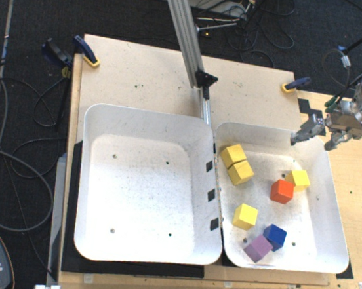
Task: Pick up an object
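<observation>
Purple cube (258, 248) sits nearest, w/ six other cubes in right bin (332, 223); nothing lifted yet. Gripper (316, 134) hovers over bin's far-right rim, jaws spread, nothing in them. Whole pick remains.

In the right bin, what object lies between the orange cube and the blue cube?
Nothing: in the camera view, the stretch of the right bin's floor between the orange cube and the blue cube is bare.

white bins (90, 181) hold yellow blocks (234, 155), an orange-red block (282, 191), a blue block (275, 235), a purple block (258, 248).
</observation>
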